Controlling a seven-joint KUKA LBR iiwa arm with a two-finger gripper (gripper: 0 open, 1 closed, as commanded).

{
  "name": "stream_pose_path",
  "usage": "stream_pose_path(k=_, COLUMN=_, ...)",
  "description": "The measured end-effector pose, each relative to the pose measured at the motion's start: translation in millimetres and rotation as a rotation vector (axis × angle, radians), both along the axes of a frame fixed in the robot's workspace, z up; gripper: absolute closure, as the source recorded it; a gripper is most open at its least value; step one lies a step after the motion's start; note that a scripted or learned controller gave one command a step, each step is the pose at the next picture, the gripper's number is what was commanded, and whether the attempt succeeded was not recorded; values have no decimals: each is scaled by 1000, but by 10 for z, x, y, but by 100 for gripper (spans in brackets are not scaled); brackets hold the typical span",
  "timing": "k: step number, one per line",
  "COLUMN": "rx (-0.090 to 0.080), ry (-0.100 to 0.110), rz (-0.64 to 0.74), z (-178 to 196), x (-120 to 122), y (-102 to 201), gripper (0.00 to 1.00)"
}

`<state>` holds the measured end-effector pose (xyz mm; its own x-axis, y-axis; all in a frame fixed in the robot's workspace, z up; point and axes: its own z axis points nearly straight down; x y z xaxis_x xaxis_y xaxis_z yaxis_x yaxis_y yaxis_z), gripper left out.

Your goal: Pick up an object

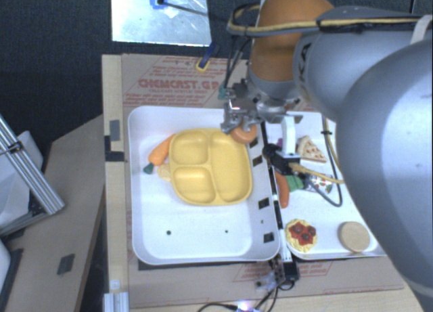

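Just above the frame's centre, the gripper [238,122] hangs low over the top right corner of the yellow divided tray [207,166], its metal parts bunched together at this angle; I cannot tell whether the fingers are spread or closed. Directly beneath them sits a small orange-brown piece [245,135], touching or overlapping the tray's upper right rim, close to the wall shared by the two bins. Whether the piece is between the fingers or merely under them cannot be read, so no hold can be claimed.

To do this step well, I judge the fingers should straddle the orange piece squarely, clear of the tray rim and the bin wall, and close fully before any lift.

Further out, a carrot [160,151] pokes from under the tray's left edge in the left bin [196,246]. In the right bin [331,250] lie a pizza slice [311,148], a spaghetti plate [302,235] and a round cookie [354,235], well apart from the gripper.
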<state>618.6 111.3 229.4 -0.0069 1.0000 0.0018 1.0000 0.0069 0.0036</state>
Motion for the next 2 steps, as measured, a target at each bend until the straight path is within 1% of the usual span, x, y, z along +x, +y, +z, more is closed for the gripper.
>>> stream_pose_path(k=1, rx=-2, ry=3, rz=-6, z=25, x=-53, y=-108, gripper=100)
stream_pose_path(k=2, rx=-2, ry=4, rz=-3, z=-158, x=-98, y=-40, gripper=100)
